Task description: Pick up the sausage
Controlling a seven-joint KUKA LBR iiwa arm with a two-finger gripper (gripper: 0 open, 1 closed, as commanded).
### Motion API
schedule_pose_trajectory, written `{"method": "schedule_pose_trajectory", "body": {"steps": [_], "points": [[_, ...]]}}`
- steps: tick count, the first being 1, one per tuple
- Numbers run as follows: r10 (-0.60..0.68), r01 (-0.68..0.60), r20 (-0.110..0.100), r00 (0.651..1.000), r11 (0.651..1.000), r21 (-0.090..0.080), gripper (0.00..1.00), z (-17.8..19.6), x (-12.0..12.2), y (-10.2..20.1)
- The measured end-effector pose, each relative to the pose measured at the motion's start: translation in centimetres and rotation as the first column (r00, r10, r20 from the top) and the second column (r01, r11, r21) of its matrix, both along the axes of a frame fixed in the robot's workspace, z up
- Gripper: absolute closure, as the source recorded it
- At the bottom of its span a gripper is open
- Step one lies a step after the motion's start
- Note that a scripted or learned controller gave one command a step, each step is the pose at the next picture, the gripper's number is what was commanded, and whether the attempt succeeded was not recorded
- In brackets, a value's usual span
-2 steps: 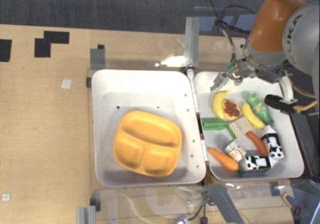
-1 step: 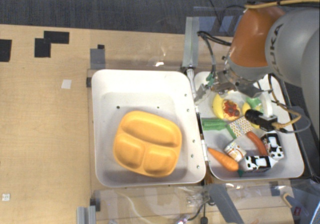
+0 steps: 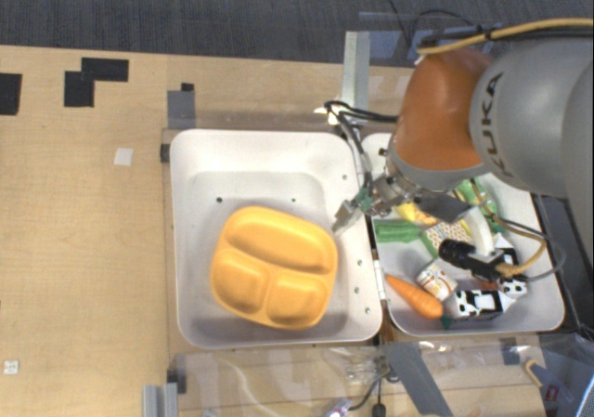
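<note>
My gripper point(image 3: 355, 208) hangs low over the wall between the two bins, at the right edge of the left bin point(image 3: 186, 220). Nothing can be seen held in it. The grey arm with its orange band point(image 3: 436, 118) covers the far part of the right bin point(image 3: 548, 313) and hides what lies beneath. A small brown and white piece point(image 3: 436, 278) lies right of and nearer than the gripper; it may be the sausage, but it is too small to tell.
A yellow compartment plate point(image 3: 274, 267) lies in the left bin, just left of the gripper. The right bin holds an orange carrot point(image 3: 413, 296), a green pod point(image 3: 401, 232), a yellow corn piece point(image 3: 415, 214), a black-and-white spotted item point(image 3: 478, 302) and a green-white item point(image 3: 483, 197).
</note>
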State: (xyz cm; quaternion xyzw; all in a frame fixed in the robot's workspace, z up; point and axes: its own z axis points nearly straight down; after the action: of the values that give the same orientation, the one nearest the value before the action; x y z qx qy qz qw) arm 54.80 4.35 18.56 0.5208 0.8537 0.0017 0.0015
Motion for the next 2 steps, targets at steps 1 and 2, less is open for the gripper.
{"method": "schedule_pose_trajectory", "body": {"steps": [1, 2], "points": [[-0.04, 0.04, 0.002, 0.999, 0.999, 0.0, 0.0, 0.0, 10.3, 3.8], [0.297, -0.297, 0.006, 0.955, 0.955, -0.001, 0.0, -0.2, 12.1, 10.8]]}}
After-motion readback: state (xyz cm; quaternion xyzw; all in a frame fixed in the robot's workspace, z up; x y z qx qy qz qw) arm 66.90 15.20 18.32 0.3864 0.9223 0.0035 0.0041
